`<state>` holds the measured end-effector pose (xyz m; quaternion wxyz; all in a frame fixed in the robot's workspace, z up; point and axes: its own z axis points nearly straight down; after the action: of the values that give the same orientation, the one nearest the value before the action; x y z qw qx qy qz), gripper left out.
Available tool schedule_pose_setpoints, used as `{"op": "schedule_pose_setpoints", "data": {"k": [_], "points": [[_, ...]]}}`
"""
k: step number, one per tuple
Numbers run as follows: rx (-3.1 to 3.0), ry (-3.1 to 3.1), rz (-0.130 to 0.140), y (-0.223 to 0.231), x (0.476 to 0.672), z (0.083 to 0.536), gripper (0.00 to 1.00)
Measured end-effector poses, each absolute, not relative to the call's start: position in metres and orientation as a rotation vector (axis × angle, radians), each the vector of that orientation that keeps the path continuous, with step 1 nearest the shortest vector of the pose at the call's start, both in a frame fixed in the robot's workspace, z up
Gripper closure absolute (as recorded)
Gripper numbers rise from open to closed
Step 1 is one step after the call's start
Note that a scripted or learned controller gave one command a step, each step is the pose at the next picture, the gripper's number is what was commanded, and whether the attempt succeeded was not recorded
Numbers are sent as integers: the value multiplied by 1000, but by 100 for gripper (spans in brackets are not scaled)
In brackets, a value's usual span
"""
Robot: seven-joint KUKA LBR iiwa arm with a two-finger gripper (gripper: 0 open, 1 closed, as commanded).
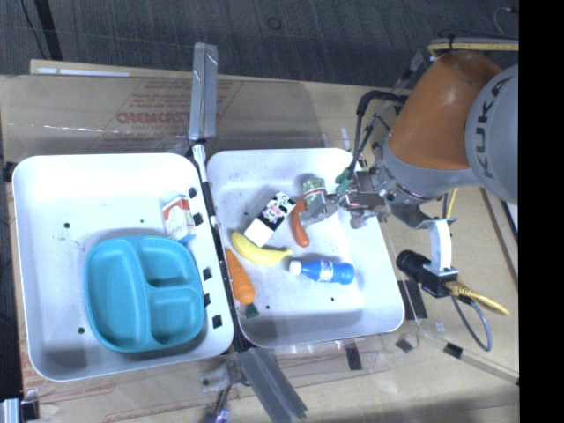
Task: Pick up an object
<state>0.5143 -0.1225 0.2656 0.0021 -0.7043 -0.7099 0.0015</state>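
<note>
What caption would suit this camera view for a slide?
KUKA arm's gripper hovers in the right bin near a sausage, banana, carrot and bottle.

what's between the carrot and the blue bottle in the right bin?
Camera view: the banana lies between the carrot and the blue bottle, slightly above the line joining them. Below the banana's tip that stretch is bare white bin floor.

Two white bins are seen side by side, the left bin [35,236] and the right bin [374,298]. In the left bin, one blue divided tray [144,293] and one small carton [178,218] are counted. In the right bin, one banana [258,249], one carrot [241,281], one blue bottle [322,270], one sausage [300,223], one black-and-white box [270,218] and one can [313,186] are counted.
</note>
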Motion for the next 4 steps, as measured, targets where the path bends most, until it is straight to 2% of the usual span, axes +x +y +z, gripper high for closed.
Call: {"op": "schedule_pose_setpoints", "data": {"k": [1, 2, 3, 4], "points": [[-2258, -2178, 6, -161, 519, 186, 0], [-1950, -2458, 2, -171, 527, 91, 0], [-1946, -2460, 3, -171, 527, 101, 100], [-1945, -2461, 3, -171, 527, 101, 0]]}}
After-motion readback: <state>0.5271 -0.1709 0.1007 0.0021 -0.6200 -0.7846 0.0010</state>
